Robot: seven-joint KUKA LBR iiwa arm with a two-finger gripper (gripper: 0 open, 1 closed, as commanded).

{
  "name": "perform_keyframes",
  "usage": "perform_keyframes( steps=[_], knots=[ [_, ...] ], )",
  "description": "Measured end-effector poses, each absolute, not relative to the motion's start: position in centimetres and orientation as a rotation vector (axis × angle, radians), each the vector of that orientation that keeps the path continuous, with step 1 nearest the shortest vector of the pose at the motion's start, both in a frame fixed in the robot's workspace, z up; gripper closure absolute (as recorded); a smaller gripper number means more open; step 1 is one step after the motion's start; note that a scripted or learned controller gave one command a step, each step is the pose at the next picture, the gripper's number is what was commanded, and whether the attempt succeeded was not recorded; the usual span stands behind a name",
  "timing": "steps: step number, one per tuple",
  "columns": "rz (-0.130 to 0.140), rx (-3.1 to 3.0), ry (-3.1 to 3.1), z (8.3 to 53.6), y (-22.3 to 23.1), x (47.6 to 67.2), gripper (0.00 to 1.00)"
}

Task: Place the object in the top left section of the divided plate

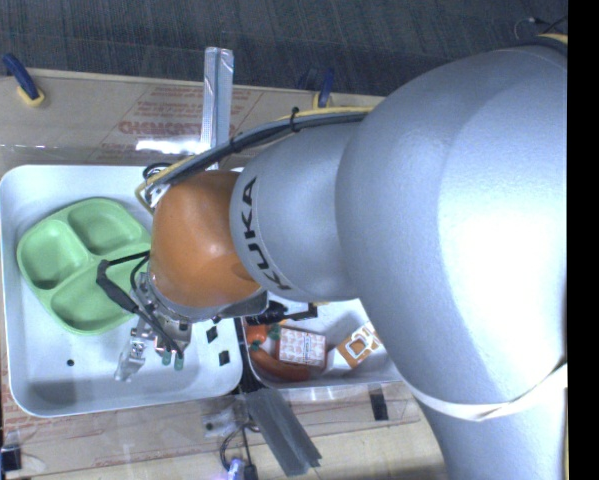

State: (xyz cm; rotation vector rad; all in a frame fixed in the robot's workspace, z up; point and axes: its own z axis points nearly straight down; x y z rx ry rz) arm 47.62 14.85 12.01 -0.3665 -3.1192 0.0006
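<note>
The arm (399, 218) reaches in from 3 o'clock and covers most of the 2 bins. The gripper (151, 353) hangs low over the left bin (39, 388), its state impossible to tell. The green divided plate (79, 263) lies in that bin at 10 o'clock of the gripper, close by. At 3 o'clock of the gripper, the right bin (379, 373) holds a labelled packet (301, 348).
</note>
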Motion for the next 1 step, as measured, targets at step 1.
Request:
perform_keyframes(
  steps=[1],
  knots=[
    [-0.001, -0.117, -3.142, 15.84, 21.09, 53.67, 0.0]
  ],
)
